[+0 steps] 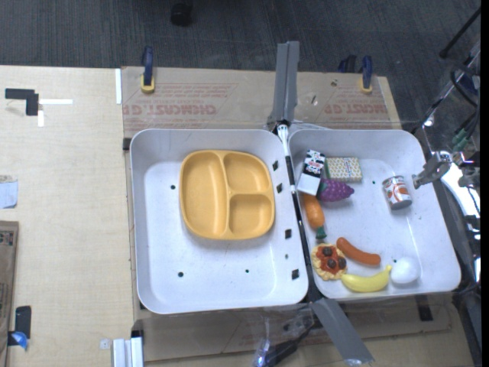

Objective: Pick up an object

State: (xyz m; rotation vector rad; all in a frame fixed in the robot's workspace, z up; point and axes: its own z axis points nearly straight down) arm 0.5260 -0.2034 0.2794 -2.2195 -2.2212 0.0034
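The right bin (428,235) holds several toy foods. A small red-and-white can (396,192) stands near its right wall. A black-and-white carton (312,171), a tan cracker box (344,168) and purple grapes (335,190) lie at the back left. An orange carrot (314,212) lies along the left wall. At the front are a pizza slice (329,261), a red sausage (358,251), a banana (366,281) and a white egg (405,271). My gripper (430,171) hangs at the bin's right rim, just right of the can and apart from it.
The left bin (153,266) holds a yellow divided plate (227,193). A grey divider post (286,82) rises between the bins at the back. Blue clamps (147,79) pin the cardboard behind. The arm's body occupies the right edge.
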